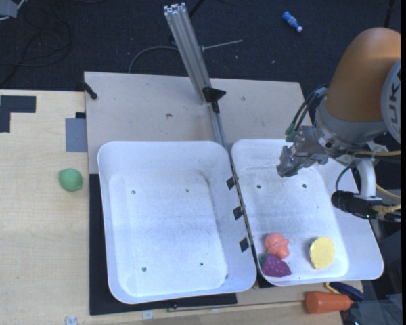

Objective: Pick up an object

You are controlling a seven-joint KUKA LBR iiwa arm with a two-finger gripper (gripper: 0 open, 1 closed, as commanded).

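Grey arm with orange band reaching in from the right, gripper [288,168] hanging over the upper part of the right bin [365,268]. Cannot tell whether the jaws stand apart or together; nothing seen between them. 3 objects lying at the near end of that bin, well apart from the gripper: a pink-orange piece [277,244], a purple grape-like cluster [276,267] touching just below it, and a yellow piece [322,252] near to the right. Left bin [115,263] alongside, divided from the right one by black clips. Green ball [70,179] resting on the wooden bench, left of both bins. Orange object [327,302] lying outside the right bin's near rim.
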